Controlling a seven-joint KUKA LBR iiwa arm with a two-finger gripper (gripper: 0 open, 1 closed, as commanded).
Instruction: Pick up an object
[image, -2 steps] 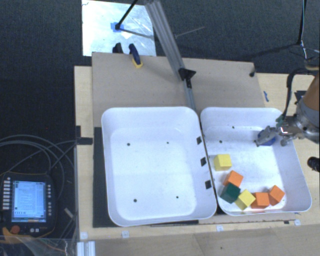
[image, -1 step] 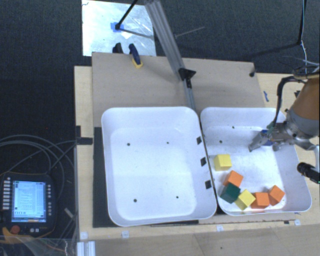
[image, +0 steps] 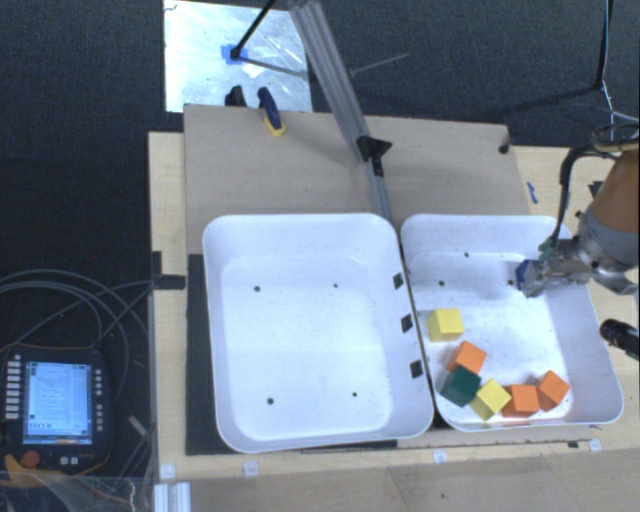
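- Along the near edge of the right bin lie a green cube, a yellow cube and two orange cubes, bunched towards its near right corner.
- Just beyond them sits another orange cube, touching the green one.
- Farther in, near the left wall, a second yellow cube stands alone.
- The gripper hangs over the bin's far right part, apart from every cube; open or closed, I cannot tell.
- The left bin lies alongside.
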